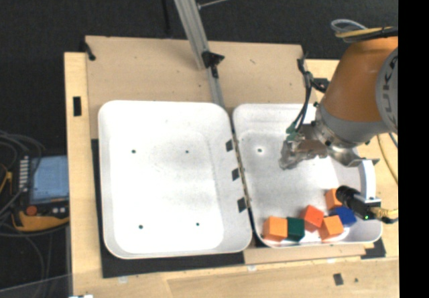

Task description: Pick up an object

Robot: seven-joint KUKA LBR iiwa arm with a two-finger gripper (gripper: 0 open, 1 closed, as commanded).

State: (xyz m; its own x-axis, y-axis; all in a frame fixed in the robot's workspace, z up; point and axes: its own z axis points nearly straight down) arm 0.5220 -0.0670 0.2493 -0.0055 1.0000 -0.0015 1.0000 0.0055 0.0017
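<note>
1. Gripper (289, 158) hangs over the right bin (265, 122), mid-bin; can't tell its state, nothing visibly held.
2. Blocks sit along the near edge: orange (275, 227), green (295, 228), red-orange (313, 215), orange (332, 226), blue (344, 215).
3. Gripper well apart from blocks.
</note>
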